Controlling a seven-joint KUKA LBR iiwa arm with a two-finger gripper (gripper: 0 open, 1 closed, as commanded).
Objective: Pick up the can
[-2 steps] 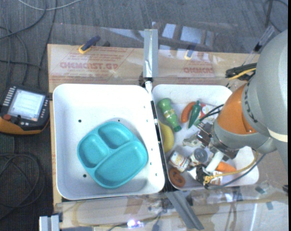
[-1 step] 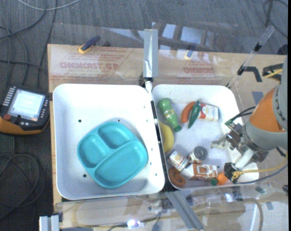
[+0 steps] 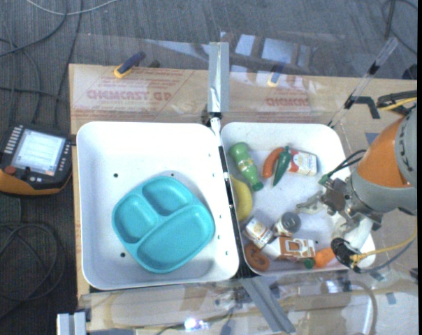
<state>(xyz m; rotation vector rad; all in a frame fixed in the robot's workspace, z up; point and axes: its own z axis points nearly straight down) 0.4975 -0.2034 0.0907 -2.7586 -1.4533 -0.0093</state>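
The can (image 3: 290, 222), small with a grey round top, stands in the lower middle of the right bin (image 3: 337, 139). My gripper (image 3: 313, 202) hangs just up and to the right of it, close beside it, at the end of the grey arm with the orange band (image 3: 380, 160). Nothing can be seen held in it. A second small tin-like thing (image 3: 258, 232) lies tilted to the can's left.
The right bin also holds a green bottle (image 3: 243, 162), a banana (image 3: 244, 198), an orange-red pepper (image 3: 270, 163), a green chili (image 3: 283, 162), a white-red carton (image 3: 304, 162), a box (image 3: 295, 247) and a carrot (image 3: 324, 257). A teal divided plate (image 3: 163, 222) lies in the left bin (image 3: 99, 187).
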